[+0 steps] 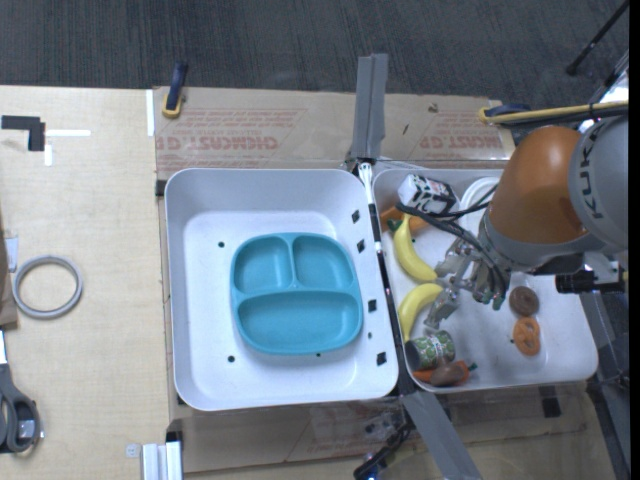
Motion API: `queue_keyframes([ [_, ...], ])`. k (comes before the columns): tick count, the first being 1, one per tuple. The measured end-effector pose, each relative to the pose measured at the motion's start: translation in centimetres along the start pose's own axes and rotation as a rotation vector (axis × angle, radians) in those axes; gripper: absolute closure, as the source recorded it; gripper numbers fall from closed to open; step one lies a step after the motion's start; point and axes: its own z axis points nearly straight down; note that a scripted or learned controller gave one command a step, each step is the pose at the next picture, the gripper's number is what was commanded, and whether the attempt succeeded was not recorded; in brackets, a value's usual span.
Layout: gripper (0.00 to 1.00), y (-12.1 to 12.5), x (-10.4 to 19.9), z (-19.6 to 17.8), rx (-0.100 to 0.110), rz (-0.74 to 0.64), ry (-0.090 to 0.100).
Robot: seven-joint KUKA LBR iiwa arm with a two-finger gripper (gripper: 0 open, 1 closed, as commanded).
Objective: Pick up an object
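Gripper (447,303), lowered into the right bin (560,368) at lower right of frame, fingers spread beside two bananas (412,258) and a can (433,348). Nothing sits between the fingers; the grasp and lift remain. The plate (297,293) lies centre frame.

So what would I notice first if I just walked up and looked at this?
Probably the big blue plate with three sections, sitting in the middle of the left white bin. Next, the grey robot arm with its shiny orange band, reaching in from the right over the other bin. Under it lie two yellow bananas, one above the other along that bin's left side, among other small play food.
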Motion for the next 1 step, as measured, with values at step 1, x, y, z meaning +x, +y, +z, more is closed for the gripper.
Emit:
queue_keyframes([
  [1,0.0,1.4,-3.14,-0.04,0.0,-0.034,-0.002],
])
